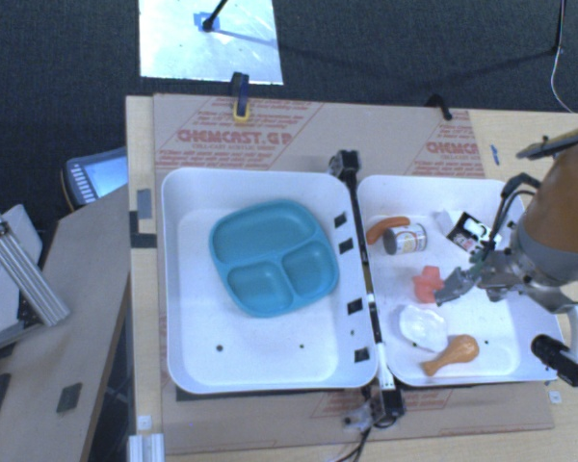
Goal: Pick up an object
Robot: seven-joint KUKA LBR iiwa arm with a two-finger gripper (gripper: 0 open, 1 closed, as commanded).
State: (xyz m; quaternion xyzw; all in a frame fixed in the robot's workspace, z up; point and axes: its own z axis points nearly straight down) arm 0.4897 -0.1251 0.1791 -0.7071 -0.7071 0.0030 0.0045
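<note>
The bench carries two white bins side by side; the left bin (pixel 188 345), at centre left of the frame, holds a blue divided tray (pixel 273 256) lying flat near its middle; the right bin (pixel 491 359), at centre right, holds the loose objects from which one is to be picked. These are a red block (pixel 427 283) near the bin's middle, a white lid-like piece (pixel 422 324) just below it, a tan drumstick-shaped toy (pixel 453 352) toward the lower edge, an orange sausage-shaped toy (pixel 386 227) and a small can (pixel 406 240) touching or nearly touching it near the upper left of the bin, and a black-and-white box (pixel 465 229) toward the upper middle. The arm enters from the right edge of the frame; its gripper (pixel 453 288) sits low over the right bin, its dark tip just beside the red block on that block's right; no object is seen between the fingers, and whether they are spread or closed cannot be told at this resolution. By this evidence the pick is not yet made: every object appears to rest on the bin floor; the approach seems complete or nearly so, with the red block the likeliest target; closing on it and lifting it clear remain.
</note>
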